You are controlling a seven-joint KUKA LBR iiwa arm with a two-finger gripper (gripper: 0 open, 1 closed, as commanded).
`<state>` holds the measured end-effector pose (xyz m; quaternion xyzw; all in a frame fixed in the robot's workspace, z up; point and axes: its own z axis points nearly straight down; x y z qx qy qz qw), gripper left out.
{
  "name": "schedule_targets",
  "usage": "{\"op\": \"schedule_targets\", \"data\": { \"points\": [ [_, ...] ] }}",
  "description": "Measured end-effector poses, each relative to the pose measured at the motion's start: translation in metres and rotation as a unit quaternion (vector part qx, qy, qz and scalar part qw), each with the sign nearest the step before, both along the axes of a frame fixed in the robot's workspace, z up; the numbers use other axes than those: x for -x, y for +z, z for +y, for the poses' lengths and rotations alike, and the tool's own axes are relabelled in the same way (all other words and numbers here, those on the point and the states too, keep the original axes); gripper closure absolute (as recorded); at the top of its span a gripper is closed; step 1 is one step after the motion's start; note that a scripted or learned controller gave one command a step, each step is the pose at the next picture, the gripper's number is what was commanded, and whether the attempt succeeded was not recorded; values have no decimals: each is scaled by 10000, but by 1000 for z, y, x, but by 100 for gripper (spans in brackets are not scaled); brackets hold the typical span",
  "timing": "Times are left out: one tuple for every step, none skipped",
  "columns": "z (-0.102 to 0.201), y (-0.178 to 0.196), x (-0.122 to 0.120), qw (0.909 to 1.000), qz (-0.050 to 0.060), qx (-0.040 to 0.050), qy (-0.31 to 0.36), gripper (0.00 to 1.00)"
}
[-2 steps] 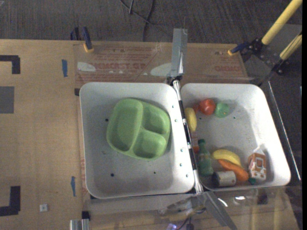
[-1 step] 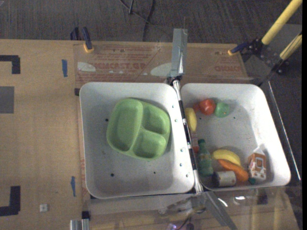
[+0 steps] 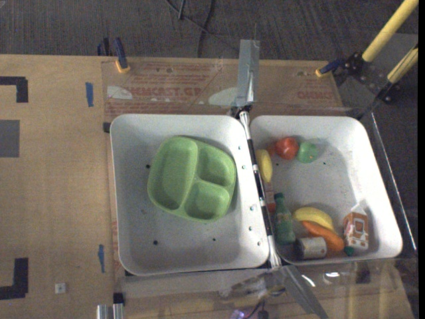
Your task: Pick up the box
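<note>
Camera view takes in a wooden bench [image 3: 53,198] on dark floor, bearing two white bins: the left bin [image 3: 133,244] holds a green divided plate [image 3: 192,177]; the right bin [image 3: 372,158] holds toy food, with the box [image 3: 356,229] upright in its near right corner beside a carrot [image 3: 325,236].

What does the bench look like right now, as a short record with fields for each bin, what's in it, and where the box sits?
left bin: green divided plate, three compartments
right bin: toy food and small containers
box: small carton with orange and white print, standing near the right bin's front right corner
next to box: orange carrot and yellow banana on its left
other items: red tomato, green fruit, yellow piece, green bottle, small can
</note>
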<state>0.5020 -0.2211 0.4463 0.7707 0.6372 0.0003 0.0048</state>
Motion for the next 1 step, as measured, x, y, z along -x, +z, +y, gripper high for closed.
{"op": "schedule_targets", "data": {
  "points": [
    [0,11,-1,10000,-20,18,9,100]
  ]
}}
